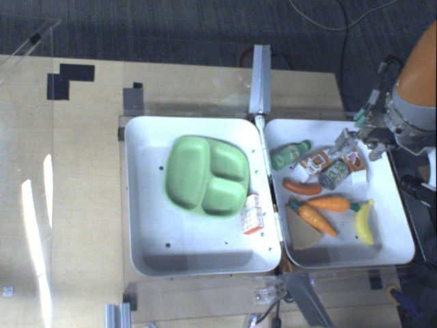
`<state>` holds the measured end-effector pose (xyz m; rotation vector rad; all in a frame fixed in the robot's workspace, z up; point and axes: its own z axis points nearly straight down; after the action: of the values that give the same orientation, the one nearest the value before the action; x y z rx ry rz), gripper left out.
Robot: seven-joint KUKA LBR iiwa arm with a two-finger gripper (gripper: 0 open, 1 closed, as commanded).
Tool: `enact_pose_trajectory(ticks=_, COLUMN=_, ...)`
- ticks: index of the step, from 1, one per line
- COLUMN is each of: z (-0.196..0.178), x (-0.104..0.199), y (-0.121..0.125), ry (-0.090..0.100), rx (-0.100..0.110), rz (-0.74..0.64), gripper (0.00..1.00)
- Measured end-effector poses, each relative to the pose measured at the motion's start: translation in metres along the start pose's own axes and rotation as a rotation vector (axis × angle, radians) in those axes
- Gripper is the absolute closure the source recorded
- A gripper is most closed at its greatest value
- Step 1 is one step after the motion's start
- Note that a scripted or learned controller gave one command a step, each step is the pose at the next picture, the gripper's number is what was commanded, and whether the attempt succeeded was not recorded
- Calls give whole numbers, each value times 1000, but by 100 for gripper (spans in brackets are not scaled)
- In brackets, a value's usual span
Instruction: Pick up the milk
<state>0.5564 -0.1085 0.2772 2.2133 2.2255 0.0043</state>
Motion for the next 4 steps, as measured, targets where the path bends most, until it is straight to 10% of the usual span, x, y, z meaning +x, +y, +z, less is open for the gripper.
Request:
enact_pose_trajectory(ticks=1, z=110, x=-60, y=72, ry=-1, rx=0, rz=37, gripper=0)
enact_pose_trajectory(ticks=2, z=154, x=-87, y=74, ry=-8, rx=-26, rz=0, gripper=0)
enact_pose_trajectory(ticks=4, z=166, x=-22, y=101, ry=-22, rx=-39, rz=-130, gripper=0)
